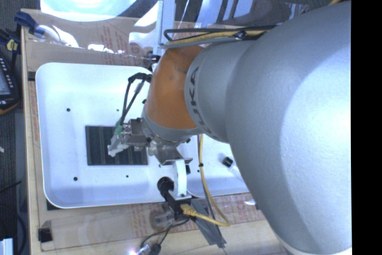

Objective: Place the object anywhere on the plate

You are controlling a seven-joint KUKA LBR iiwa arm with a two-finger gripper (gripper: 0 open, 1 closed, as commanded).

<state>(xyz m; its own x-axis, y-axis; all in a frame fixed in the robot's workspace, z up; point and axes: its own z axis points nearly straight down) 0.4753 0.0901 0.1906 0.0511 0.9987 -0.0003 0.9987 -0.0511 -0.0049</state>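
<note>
Object for placing: could not be picked out with certainty. Possibly the small black piece (227, 160) on the floor of the right-hand shallow white plastic bin (221, 185), well apart from the jaws, back on the arm's side of them and just beside the edge of the big grey robot arm (286, 98). Possibly something pale right at the jaws, too blurred to separate from the metal. Could not say which.

Dark rectangular ribbed plate (98, 146): lay flat on the floor of the left-hand shallow white plastic bin (54, 98), directly beneath the jaws, stretching mostly beyond them, away from the arm. Jaws: hung low over the plate's near end. Touching it or just clear of it, could not be told from that slant.

Judged to be the placing step, or a try at it. To do it well: needed to descend over the plate's middle rather than its near edge, so as to land the piece wholly on the ribbed surface and not half on the white floor beside it. Needed a low, gentle release, given ribs likely to tip or roll a small piece. Needed a straight lift afterwards, to avoid dragging the plate.

Opening of the jaws: could not be read, lost among pale metal, green fittings and looping black cable (128, 98) just above. Saw nothing clearly gripped. Orange wrist band (170, 92): sat close behind the jaws, on the arm's side.
</note>
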